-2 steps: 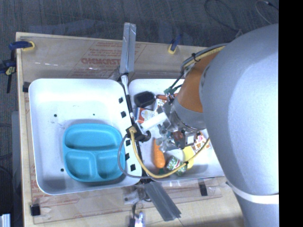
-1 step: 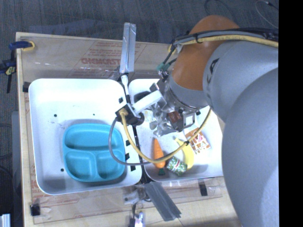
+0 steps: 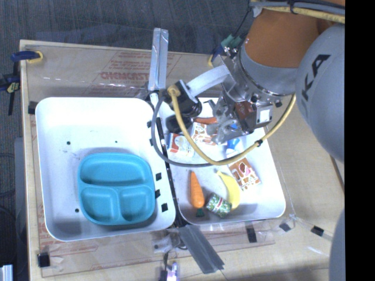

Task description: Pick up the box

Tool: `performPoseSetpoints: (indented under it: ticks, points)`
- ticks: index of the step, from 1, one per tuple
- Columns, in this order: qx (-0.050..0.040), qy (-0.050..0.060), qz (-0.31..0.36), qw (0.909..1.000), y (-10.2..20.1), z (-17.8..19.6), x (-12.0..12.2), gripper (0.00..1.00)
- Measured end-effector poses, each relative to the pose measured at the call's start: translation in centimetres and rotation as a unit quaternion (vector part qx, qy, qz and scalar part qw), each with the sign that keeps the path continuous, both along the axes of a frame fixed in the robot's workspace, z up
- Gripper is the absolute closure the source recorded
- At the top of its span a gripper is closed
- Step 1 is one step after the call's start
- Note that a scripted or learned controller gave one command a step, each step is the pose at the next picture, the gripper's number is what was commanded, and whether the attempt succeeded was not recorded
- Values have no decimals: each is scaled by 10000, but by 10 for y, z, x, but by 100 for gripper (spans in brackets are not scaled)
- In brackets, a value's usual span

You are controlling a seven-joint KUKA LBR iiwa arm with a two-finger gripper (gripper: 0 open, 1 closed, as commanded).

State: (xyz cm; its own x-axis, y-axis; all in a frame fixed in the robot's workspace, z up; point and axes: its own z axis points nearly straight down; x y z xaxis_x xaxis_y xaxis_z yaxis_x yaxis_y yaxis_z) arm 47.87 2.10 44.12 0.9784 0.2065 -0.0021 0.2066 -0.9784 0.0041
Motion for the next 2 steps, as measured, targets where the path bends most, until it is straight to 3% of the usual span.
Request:
performPoseSetpoints:
  ticks: [1, 2]
  points:
    - [15, 44, 208, 9998, 16, -150, -2, 100]
    - [20, 36, 1207, 9927, 1, -91, -1, 100]
